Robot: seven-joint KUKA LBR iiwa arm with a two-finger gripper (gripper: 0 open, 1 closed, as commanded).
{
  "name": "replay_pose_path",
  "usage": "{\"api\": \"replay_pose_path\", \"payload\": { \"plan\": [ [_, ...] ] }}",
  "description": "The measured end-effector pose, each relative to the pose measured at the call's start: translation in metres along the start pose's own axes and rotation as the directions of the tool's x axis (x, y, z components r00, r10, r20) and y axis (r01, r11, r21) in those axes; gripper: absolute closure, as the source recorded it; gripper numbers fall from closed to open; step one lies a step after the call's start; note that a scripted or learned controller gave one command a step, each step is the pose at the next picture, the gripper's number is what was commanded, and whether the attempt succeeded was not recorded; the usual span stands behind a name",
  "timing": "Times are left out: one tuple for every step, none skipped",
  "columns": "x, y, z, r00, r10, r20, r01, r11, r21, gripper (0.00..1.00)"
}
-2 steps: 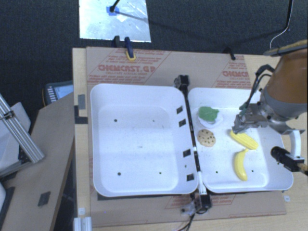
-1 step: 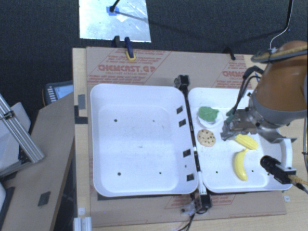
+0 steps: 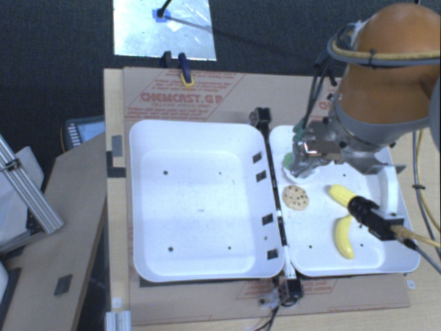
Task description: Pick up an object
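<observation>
Starting nearest, at the left bin (image 3: 207, 271), along its front rim. Moving right into the right bin (image 3: 311, 250): passing a small green thing (image 3: 287, 161) at the back, a speckled cookie (image 3: 295, 197) nearer, the gripper (image 3: 306, 154) hanging by the green thing, grip impossible to judge, then a far banana (image 3: 339, 194) and a near banana (image 3: 344, 238) lying apart.

The left bin (image 3: 200, 205) offered open floor throughout. In the right bin (image 3: 310, 250), a cookie (image 3: 295, 197), a banana (image 3: 344, 238) and a second yellow piece (image 3: 339, 194) crowded the middle. The arm (image 3: 386, 67) overhung its far end, and its near-left corner lay free.
</observation>
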State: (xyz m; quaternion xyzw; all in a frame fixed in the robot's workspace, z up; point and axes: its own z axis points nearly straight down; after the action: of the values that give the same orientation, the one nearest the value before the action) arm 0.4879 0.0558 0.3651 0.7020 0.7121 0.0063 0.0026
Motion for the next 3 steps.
{"api": "replay_pose_path", "payload": {
  "plan": [
    [0.074,0.001,-0.095,1.0,0.002,-0.001,-0.002,1.0,-0.001,1.0],
    [0.13,0.001,-0.11,1.0,0.004,0.002,-0.004,1.0,0.008,1.0],
    [0.127,0.002,-0.109,1.0,0.01,0.004,-0.01,1.0,0.011,0.0]
  ]
}}
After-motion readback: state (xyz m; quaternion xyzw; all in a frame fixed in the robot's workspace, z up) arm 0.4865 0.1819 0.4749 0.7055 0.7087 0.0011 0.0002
